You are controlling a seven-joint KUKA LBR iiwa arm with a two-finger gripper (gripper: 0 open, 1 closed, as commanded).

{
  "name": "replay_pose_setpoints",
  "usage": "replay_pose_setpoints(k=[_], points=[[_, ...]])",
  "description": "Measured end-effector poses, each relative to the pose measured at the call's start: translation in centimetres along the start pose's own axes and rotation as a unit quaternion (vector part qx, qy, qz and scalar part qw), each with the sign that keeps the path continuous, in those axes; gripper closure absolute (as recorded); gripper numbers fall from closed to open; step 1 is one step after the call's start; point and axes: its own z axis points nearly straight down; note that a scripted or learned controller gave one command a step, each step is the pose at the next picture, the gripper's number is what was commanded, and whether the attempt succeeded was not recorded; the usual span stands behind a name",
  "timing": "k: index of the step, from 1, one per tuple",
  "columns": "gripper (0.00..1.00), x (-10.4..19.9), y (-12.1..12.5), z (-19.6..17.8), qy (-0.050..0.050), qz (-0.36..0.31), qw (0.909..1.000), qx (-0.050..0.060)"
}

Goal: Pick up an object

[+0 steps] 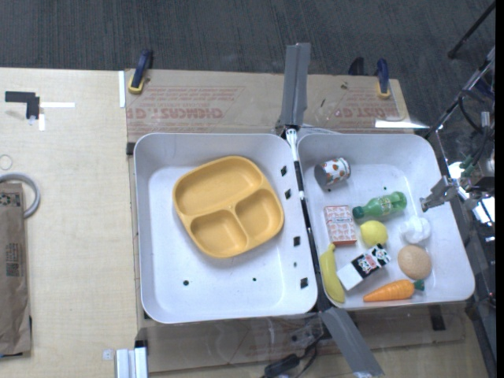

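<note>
The gripper (438, 193) is hovering over the right bin's (446, 168) right edge, jaw state untellable, with the bottle (380, 205) lying lengthwise just leftward.

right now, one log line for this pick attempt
stage: pre-grasp | gripper: above right bin's right edge, nothing held | nearest: green bottle | yellow tray: left bin

The tool (435, 196) sits at the far right of the view, its pale metal tip pointing left and slightly down. Behind it, dark cabling and rig parts crowd the edge; the finger gap is too small to read.
</note>
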Motion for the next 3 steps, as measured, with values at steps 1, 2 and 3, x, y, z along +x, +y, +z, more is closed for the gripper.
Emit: replay_pose_setpoints(k=[1, 2, 3], points=[[0.0, 0.0, 0.0, 0.0, 0.0, 0.0, 1.0, 0.0], [0.0, 7.9, -2.7, 5.2, 0.0, -0.061, 0.9981, -0.001], [0.0, 10.5, 0.1, 14.1, -0.001, -0.11, 0.9939, -0.002]])
